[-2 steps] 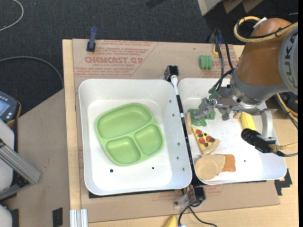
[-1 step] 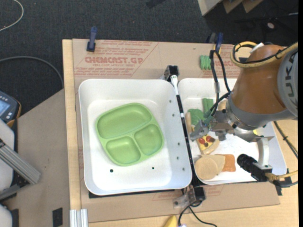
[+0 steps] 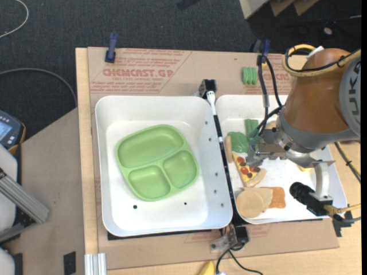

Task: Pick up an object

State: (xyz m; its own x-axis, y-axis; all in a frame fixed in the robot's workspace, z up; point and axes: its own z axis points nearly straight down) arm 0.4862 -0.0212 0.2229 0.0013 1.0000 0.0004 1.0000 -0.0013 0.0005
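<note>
Gripper (image 3: 254,155) sits low in my right bin (image 3: 338,195), just above the pizza slice toy (image 3: 248,171) beside the green block (image 3: 238,141), though I cannot tell whether it grasps anything.

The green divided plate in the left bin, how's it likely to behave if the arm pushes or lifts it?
The green divided plate looks like rigid moulded plastic, so probably stiff and light. It lies flat on the smooth left bin, so a push would likely slide it, not tip it. Its low rim probably offers little to pinch.
</note>
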